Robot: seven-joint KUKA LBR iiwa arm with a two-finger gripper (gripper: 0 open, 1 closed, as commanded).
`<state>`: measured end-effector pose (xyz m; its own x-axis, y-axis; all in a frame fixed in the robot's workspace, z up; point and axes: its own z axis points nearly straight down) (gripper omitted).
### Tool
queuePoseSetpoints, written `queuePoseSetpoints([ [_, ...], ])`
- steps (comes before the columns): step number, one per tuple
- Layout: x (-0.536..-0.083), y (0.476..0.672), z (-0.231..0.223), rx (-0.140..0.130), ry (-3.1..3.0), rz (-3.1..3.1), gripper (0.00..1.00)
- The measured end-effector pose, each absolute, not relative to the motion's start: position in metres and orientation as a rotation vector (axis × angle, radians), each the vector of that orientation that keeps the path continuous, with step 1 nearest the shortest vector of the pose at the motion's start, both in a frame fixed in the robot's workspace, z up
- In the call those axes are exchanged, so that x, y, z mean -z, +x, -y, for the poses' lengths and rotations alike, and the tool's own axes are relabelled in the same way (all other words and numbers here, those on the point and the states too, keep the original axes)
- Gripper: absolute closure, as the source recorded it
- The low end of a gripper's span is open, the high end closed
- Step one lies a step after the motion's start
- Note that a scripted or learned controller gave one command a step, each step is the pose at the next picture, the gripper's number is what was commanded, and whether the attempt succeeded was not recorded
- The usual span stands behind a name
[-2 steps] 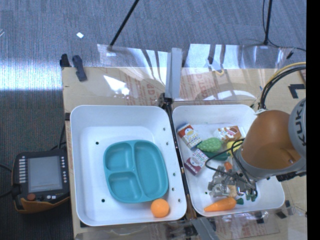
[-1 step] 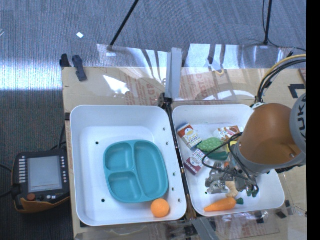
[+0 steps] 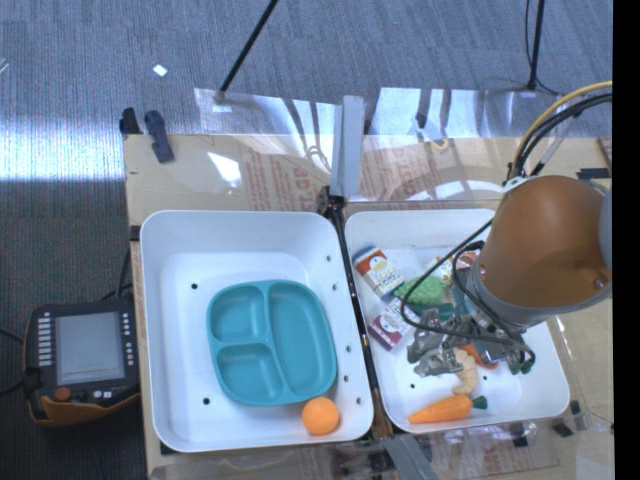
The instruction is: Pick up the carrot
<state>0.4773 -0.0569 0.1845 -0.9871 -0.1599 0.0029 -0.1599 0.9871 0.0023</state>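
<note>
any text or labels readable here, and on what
None can be read.
Red print on the clear sheet over the bench: mirrored and blurred.
Small carton in the right bin: picture label, words too small.
Red packet beside it: print too small.
Control pendant on the floor: screen and buttons too blurred.

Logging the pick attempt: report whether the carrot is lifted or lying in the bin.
Lying. The carrot rests flat on the right bin's floor.
</note>
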Motion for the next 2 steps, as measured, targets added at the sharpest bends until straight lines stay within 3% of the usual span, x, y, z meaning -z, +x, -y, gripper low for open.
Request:
queuePoseSetpoints([
  [1,-0.184,0.493,0.073,0.007,0.812,3.030,1.00],
  [2,-0.118,0.513,0.126,0.014,1.563,2.721,1.00],
])
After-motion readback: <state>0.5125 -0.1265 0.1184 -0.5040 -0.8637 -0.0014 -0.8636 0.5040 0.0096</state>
